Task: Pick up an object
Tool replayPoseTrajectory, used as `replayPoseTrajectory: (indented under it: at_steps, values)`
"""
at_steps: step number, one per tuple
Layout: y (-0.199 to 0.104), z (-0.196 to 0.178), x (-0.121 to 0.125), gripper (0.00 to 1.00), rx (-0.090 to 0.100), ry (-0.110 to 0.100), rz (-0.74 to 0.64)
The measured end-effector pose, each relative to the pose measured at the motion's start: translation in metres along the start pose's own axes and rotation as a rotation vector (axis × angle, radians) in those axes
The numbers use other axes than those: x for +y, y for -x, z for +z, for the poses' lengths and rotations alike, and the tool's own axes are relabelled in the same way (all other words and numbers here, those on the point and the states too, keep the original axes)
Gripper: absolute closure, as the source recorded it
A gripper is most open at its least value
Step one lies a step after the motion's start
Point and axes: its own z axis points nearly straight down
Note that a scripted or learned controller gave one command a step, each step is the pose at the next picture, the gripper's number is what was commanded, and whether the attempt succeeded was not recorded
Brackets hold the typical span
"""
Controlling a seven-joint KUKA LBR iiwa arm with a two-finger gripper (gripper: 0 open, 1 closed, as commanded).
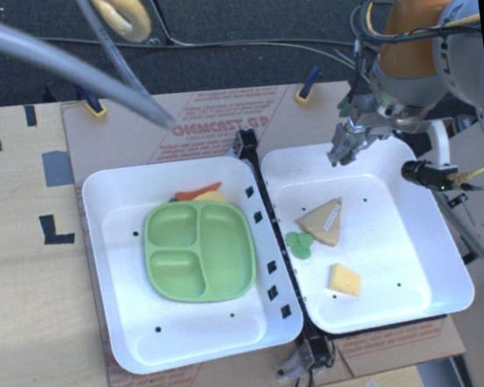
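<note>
In the right bin (425,244) lie a tan wedge-shaped piece (323,221), a small green leafy piece (299,244) touching its left side, and a yellow block (344,280) nearer the front. My gripper (343,150) hangs over the bin's far rim, above and to the right of the wedge, apart from every object. Nothing shows between its fingers. The grey arm with its orange band (421,5) reaches in from the upper right.
The left bin (112,249) holds a green divided plate (201,249), with an orange strip (198,191) and a yellow piece peeking out behind it. A black clip row (264,229) joins the bins. A grey pole (56,53) slants across the upper left.
</note>
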Motion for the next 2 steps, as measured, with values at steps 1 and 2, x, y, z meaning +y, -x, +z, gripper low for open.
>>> replayPoseTrajectory:
  at_steps: [1, 2]
  values:
    - [-0.060, 0.009, 0.001, 1.00, 0.001, -0.007, -0.004]
    - [-0.118, 0.000, -0.003, 1.00, 0.002, -0.006, -0.005]
